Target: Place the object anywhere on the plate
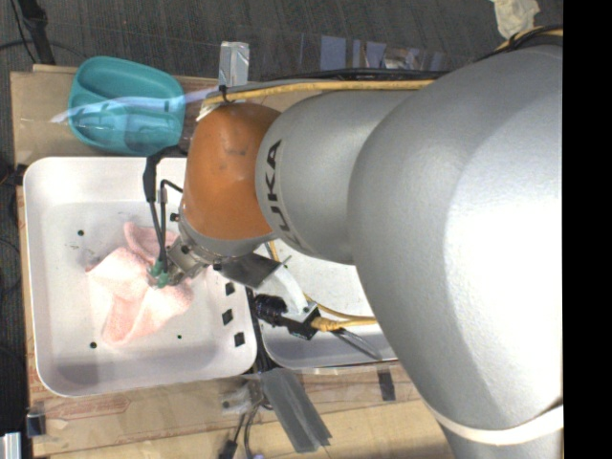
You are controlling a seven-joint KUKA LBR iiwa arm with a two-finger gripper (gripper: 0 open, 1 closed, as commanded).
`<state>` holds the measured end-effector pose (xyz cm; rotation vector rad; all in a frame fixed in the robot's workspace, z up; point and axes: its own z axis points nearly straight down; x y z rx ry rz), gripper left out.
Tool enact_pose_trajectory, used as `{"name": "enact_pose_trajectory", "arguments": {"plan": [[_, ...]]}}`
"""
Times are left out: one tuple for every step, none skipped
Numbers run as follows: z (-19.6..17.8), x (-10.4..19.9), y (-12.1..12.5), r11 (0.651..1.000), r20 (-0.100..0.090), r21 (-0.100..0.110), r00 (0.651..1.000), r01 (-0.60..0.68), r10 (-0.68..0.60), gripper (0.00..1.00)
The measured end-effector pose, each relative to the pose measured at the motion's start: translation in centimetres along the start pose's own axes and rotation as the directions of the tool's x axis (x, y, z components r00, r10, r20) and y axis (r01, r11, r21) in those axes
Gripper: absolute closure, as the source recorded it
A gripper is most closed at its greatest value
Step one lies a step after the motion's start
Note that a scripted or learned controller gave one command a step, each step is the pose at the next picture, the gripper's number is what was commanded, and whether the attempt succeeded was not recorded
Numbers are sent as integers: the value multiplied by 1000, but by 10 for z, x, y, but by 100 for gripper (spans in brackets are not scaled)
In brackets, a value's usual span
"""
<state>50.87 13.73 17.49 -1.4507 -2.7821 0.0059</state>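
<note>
The large grey arm fills the near right. Its orange band sits above the left white plastic bin. The jaws touch the crumpled pink cloth at the cloth's 2 o'clock edge; how far open they stand, I cannot tell. At 11 o'clock, a teal plastic scoop lies on the wooden bench.

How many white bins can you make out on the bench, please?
2. The left bin holds a pink cloth, where the gripper reaches down. The right bin lies mostly under the arm, so its contents may be hidden.
</note>
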Motion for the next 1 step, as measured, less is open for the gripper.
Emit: {"name": "enact_pose_trajectory", "arguments": {"plan": [[-1,27,85,991,2,-2,991,131,-131,100]]}}
